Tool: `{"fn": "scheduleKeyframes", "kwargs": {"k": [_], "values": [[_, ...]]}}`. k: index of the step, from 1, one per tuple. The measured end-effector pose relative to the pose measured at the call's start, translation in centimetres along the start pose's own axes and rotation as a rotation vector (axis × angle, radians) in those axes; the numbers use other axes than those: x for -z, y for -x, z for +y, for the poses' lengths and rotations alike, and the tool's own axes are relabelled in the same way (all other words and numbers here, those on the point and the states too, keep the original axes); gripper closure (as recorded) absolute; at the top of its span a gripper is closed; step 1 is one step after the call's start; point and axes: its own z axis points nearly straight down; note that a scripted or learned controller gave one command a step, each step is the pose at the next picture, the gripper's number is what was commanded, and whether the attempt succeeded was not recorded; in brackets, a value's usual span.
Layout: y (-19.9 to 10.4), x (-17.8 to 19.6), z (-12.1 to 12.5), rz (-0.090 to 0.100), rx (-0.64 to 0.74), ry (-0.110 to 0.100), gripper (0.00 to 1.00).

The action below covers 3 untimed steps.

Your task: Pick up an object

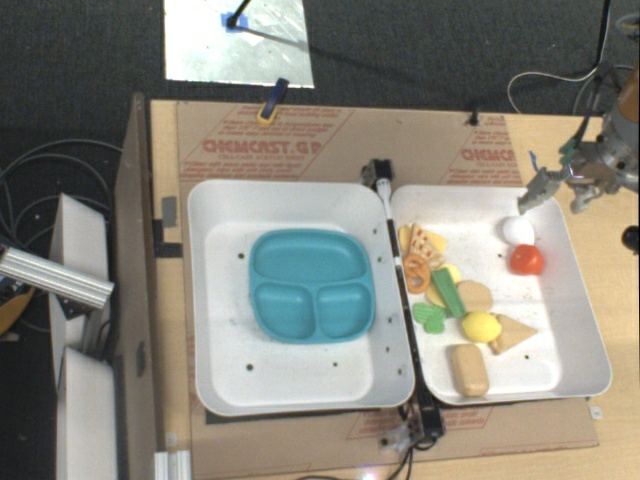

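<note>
Two shallow white bins sat side by side on the bench, and we found the gripper point(556, 190) at the far right corner of the right bin point(585, 353), hanging over its rim. Its fingers point(531, 196) stood spread apart with nothing between them, so we read it as released and carrying nothing.

Just below the nearer fingertip lay a white ball point(517, 230), close to it, though we could not tell whether the two touched. A red tomato point(526, 259) rested right beside the ball, a little farther from the gripper toward the bin's middle. The other pieces lay well apart from the gripper, bunched along the divider side: a pizza slice point(421, 242) near the top, an orange ring point(416, 274) under it, a green stick point(448, 293) set at a slant, a green piece point(430, 317), a yellow lemon point(481, 327), a tan wedge point(514, 332) touching the lemon, and a bread roll point(468, 368) nearest the front edge.

In the left bin point(225, 368) we saw a teal compartment tray point(312, 285) lying flat in the middle, with its three wells bare.
</note>
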Motion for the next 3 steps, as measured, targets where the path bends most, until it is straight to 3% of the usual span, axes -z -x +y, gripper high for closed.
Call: {"fn": "scheduleKeyframes", "kwargs": {"k": [1,2,3], "values": [[-0.1,-15.4,-8.0,0.006,-0.005,-0.018,0.00],[1.7,-8.6,-1.8,-0.004,0.002,0.009,0.00],[1.6,-17.8,-1.0,0.001,0.002,-0.004,0.00]]}}
